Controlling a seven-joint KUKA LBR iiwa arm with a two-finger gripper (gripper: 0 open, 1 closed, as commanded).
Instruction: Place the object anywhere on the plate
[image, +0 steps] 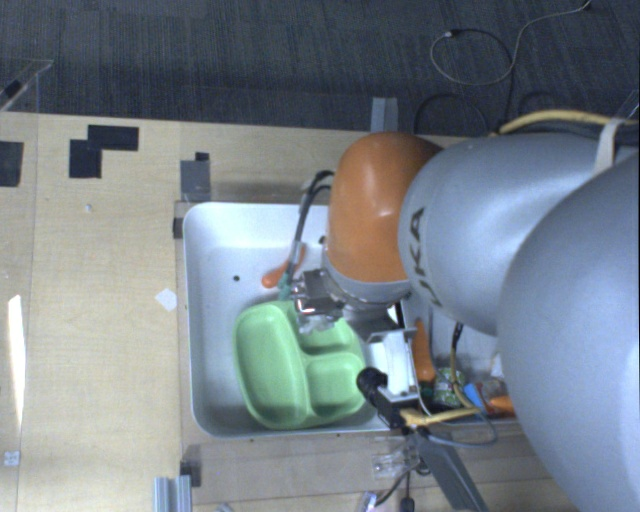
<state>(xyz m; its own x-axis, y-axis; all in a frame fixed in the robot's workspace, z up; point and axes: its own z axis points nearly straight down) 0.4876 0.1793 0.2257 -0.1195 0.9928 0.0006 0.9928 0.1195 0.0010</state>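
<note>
While the grey arm (520, 260) reaches in from the right, the letters "KA" read sideways on its casing beside the orange band (372, 210). Its wrist covers the jaws, so whether they are apart or together cannot be told. Below the wrist a green divided plate (290, 370) lies in the left white bin (215, 300) on the wooden counter (90, 330). A small orange object (274, 278) rests on the bin floor just beyond the plate, beside the wrist.
</note>
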